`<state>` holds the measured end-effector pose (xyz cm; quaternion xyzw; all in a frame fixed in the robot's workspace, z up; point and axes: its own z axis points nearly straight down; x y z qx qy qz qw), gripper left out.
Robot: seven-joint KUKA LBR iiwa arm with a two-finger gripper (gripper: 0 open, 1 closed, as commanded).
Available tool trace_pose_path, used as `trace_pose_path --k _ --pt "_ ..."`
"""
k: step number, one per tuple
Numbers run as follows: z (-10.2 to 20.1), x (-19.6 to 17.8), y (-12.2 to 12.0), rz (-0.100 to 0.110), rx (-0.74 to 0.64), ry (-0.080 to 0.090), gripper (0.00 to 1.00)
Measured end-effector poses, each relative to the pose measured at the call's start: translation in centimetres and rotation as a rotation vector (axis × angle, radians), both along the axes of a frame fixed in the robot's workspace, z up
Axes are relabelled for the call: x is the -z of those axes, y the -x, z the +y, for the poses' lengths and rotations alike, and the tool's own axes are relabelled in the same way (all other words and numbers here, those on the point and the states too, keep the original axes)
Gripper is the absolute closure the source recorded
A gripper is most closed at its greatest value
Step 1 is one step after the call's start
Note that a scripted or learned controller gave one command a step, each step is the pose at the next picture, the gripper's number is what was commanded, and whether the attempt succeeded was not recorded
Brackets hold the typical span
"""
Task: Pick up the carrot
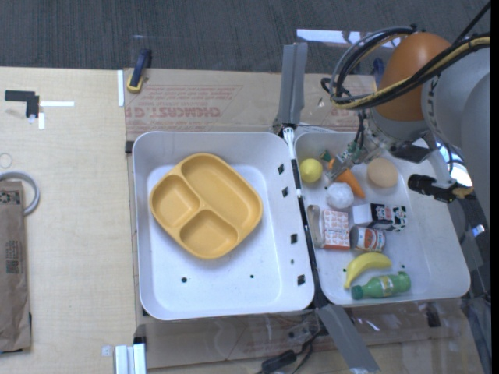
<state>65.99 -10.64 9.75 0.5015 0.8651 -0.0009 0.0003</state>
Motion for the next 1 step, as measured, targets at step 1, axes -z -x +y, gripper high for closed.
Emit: trace_pose_path --k 1 --pt "4.15 -9.25 -0.01 0.0 -0.118 0.0 1.0"
